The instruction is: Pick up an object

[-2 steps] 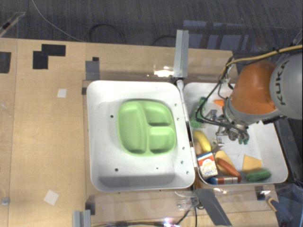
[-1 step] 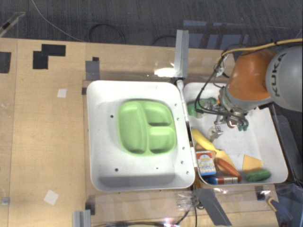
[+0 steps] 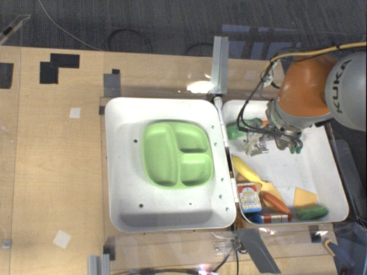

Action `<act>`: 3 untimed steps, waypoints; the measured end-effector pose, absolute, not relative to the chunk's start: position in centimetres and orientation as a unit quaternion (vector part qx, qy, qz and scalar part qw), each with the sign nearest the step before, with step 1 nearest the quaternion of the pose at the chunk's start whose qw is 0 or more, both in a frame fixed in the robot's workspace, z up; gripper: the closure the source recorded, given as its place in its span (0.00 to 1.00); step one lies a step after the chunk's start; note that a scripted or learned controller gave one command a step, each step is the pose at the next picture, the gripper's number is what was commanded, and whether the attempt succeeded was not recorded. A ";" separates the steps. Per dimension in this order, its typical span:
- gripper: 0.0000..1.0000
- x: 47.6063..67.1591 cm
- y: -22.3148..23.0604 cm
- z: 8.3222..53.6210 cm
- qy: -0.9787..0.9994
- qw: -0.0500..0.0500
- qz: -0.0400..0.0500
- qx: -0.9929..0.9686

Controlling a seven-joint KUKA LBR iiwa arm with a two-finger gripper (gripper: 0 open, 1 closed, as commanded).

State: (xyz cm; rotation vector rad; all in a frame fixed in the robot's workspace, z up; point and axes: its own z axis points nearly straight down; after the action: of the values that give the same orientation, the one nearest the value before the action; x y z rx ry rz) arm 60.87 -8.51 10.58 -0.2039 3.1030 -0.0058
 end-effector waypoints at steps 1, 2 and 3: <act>1.00 63.4 -6.6 25.2 0.968 0.010 -0.003 -0.252; 1.00 66.0 0.3 25.3 0.963 0.007 0.000 -0.269; 1.00 66.2 0.2 26.8 0.964 0.013 -0.001 -0.267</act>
State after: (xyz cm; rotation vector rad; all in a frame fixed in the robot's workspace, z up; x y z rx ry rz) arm 66.20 0.20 26.77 -0.8332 3.0029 -0.0030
